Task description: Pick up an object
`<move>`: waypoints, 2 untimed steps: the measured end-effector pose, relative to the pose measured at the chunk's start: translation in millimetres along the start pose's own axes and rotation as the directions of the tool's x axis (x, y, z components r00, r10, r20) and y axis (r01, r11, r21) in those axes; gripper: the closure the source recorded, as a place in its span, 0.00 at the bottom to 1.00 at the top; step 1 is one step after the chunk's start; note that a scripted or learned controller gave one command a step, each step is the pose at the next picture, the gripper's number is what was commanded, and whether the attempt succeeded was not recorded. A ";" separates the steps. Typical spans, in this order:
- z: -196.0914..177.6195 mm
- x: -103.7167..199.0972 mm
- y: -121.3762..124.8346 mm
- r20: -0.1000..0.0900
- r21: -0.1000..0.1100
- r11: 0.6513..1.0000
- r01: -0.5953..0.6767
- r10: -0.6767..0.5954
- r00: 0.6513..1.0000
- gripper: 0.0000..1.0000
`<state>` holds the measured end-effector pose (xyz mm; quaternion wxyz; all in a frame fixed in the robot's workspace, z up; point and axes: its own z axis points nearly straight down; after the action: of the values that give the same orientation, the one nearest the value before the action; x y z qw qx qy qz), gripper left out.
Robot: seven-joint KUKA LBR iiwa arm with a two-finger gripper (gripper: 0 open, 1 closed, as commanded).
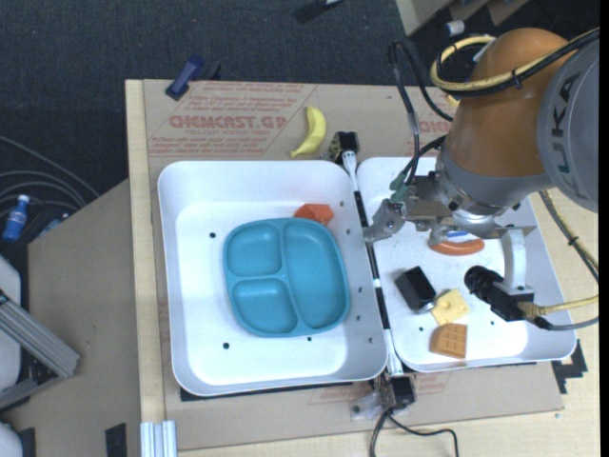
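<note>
Camera view: gripper (457,228) hangs low over right bin (514,336); whether it is apart or together cannot be told (wrist hides it). Sausage (459,247) lies just beneath, the likely target. Judged a light, smooth toy that may slip; best taken across its width. Block (415,287), cheese (450,306) and cracker (450,339) lie near. Bin floor flat, room adequate.

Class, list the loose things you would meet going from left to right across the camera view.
Small blue object → blue divided plate → black block → red sausage
</note>
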<state>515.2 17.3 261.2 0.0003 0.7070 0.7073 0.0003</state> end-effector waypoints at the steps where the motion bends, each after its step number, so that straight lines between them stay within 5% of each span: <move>1: 8.8 -84.6 63.8 0.002 0.000 1.000 -0.002 0.002 1.000 0.00; 2: 75.5 -162.2 88.2 0.001 0.004 1.000 -0.002 0.002 1.000 0.00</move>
<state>603.6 -144.8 185.8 -0.0008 0.7076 0.7066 -0.0012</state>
